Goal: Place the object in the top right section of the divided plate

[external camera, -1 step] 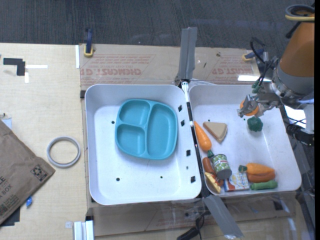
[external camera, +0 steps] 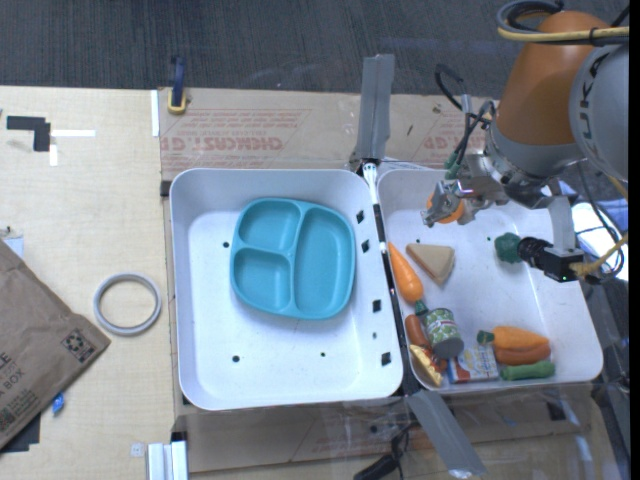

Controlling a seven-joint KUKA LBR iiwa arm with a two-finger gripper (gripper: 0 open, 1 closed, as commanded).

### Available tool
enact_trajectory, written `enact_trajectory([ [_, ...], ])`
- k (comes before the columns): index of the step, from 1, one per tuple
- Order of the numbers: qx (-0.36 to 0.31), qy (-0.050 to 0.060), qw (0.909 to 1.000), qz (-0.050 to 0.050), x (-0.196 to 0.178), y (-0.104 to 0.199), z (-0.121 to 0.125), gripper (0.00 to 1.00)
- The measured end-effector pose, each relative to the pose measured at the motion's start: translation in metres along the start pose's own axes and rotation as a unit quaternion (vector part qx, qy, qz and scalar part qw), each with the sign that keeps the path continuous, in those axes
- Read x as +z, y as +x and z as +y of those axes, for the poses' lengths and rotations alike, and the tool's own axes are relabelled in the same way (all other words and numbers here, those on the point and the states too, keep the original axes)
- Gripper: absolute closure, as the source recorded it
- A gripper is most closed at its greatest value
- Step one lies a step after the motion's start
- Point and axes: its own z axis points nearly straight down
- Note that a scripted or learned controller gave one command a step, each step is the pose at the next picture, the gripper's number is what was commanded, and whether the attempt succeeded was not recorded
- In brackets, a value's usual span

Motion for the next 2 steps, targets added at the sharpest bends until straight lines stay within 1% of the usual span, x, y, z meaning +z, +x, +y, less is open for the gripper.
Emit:
enact_trajectory([
  [1, -0.042, 0.000, 0.9991, 0.000, 0.029, 0.080, 0.040, 1.00],
  [2, -0.004, 0.000, 1.0000, 0.000, 0.120, 0.162, 0.029, 1.00],
])
